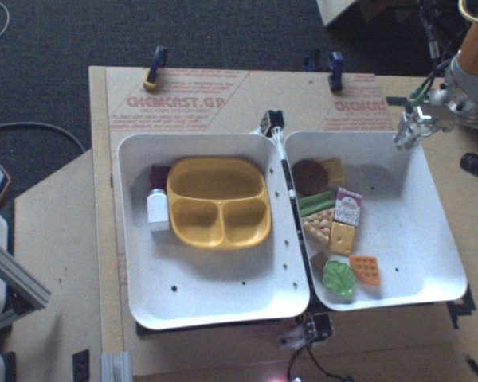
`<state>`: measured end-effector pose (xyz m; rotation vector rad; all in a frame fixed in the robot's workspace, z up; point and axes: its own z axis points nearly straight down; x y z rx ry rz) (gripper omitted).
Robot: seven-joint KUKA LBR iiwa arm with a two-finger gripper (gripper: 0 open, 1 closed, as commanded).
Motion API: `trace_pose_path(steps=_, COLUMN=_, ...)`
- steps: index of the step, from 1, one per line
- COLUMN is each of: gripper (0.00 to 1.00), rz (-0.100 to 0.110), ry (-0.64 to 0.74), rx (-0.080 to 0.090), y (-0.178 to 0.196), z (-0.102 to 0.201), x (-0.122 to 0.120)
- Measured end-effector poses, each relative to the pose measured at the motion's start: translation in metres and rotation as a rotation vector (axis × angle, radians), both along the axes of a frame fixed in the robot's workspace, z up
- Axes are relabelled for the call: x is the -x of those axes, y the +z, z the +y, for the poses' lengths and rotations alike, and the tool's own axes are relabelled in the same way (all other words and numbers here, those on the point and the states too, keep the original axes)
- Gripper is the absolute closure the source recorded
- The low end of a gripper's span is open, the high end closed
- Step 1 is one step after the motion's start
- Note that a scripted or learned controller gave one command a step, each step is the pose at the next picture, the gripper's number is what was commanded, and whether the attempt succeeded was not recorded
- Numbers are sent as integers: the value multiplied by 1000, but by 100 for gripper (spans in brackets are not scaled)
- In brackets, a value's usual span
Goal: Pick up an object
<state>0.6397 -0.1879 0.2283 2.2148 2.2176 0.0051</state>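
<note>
A: Step? The gripper [406, 130] hangs over the right bin's [430, 237] far right corner, carrying nothing; whether it is released or clenched cannot be told.

B: Approach stage, then. The objects lie along that bin's left side: waffle [365, 269], green leaf [338, 278], box [347, 207]. Next move probably calls for travel left and a descent onto one.
</note>
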Motion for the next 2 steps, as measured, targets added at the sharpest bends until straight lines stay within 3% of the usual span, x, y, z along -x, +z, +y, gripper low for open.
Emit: trace_pose_path(steps=2, gripper=100, rz=10, ry=4, rx=-6, y=-11, z=104, x=24)
